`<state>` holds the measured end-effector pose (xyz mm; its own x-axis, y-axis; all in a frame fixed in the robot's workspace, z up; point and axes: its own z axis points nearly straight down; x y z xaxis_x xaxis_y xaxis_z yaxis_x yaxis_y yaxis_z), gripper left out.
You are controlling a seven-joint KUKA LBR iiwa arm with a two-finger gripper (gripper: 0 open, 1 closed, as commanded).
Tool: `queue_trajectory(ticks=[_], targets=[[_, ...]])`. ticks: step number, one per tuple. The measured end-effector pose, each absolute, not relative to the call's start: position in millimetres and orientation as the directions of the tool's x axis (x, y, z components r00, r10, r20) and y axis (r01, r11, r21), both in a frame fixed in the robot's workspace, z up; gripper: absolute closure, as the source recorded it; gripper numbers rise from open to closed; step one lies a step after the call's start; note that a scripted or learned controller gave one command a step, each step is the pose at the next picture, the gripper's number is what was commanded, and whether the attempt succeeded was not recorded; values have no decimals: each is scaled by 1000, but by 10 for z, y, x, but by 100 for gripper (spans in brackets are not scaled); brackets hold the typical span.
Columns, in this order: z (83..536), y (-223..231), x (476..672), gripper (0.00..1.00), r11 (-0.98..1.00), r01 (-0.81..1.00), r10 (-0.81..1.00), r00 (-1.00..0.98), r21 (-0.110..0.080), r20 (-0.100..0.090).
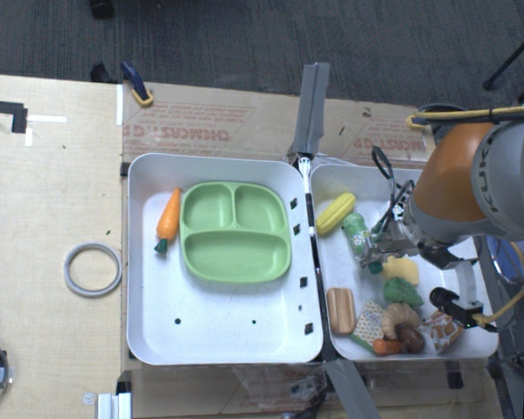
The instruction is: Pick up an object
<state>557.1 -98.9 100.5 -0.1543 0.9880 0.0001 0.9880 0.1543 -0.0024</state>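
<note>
Camera view puts the gripper (378, 254) low over the green bottle (357, 233) at centre right, positioned for grasping; jaw state I cannot tell.

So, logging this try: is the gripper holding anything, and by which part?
Cannot be told. The gripper is down in the right bin beside the green bottle, its tip hidden by the wrist.

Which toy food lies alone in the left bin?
The orange carrot, beside the green divided plate. Every other toy food sits in the right bin.
</note>
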Motion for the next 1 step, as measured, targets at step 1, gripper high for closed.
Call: queue_trajectory(ticks=[1], targets=[[1912, -587, 6122, 100, 8, 1000, 1000, -8, -2, -2]])
